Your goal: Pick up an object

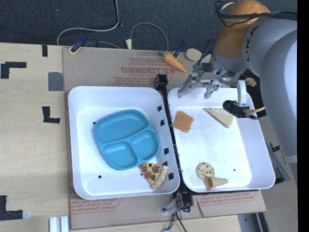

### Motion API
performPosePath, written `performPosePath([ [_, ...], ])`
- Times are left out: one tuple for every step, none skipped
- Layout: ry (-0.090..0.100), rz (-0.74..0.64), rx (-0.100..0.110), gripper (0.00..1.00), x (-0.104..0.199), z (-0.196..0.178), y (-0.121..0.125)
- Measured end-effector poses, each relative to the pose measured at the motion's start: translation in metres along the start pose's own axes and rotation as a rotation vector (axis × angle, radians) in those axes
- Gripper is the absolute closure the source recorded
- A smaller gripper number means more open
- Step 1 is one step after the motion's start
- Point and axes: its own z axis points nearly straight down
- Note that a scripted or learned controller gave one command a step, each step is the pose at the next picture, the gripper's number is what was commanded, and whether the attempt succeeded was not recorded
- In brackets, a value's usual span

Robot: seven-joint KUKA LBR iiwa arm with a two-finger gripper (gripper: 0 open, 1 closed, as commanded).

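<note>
The gripper (198,89) hung over the right bin (251,144) at about its 11 o'clock corner, fingers spread apart with nothing between them. No object was yet taken. The nearest candidate looked to be the brown cookie (183,122), lying flat at 6 o'clock from the gripper and near the bin's left wall. The wedge (218,116) lay at about 4 o'clock from the gripper.

To do the pick well, the arm would probably need to descend squarely over the chosen piece, straddle it with both fingers, and close only once they reached the floor, since each piece was low and flat. The cookie's closeness to the wall could crowd one finger.

An ice-cream cone (209,174) lay at the right bin's 6 o'clock. In the left bin (77,144) sat a blue tray (126,138) and a pizza slice (154,174) at 5 o'clock. A carrot (173,62) rested on the counter (29,129) beyond the bins.
</note>
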Motion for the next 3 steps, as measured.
performPosePath([
  [0.001,0.004,0.010,0.00,-0.013,0.065,-0.058],
  [0.000,0.000,0.001,0.00,-0.011,0.101,-0.020],
  [0.000,0.002,-0.006,0.00,-0.041,0.097,-0.024],
])
